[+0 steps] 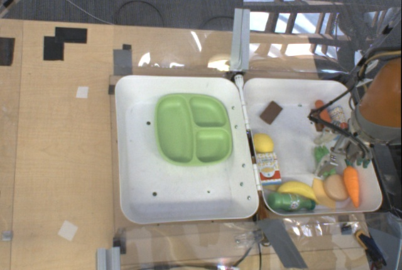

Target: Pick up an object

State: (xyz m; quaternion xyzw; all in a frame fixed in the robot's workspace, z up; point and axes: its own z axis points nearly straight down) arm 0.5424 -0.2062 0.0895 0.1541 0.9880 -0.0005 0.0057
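Observation:
My gripper [331, 162] hangs low over the right side of the right bin [289, 93], under the orange wrist band [380, 102]. Right below and around it lie a small green item [321, 153], an orange carrot [352, 184] and a tan bun [335, 189]. Further left in the same bin are a brown block [271, 112], a lemon [263, 143], a small carton [269, 169], a banana [295, 188] and a dark green bottle [290, 202]. A reddish item [320, 104] is partly hidden behind the cables. I cannot make out anything held.
The left bin [135, 156] holds a green divided plate [192, 129]. A ridge [246, 137] separates the two bins. Black cables [333, 113] run from the wrist across the right bin's upper right. Wooden bench [56, 156] stretches to the left.

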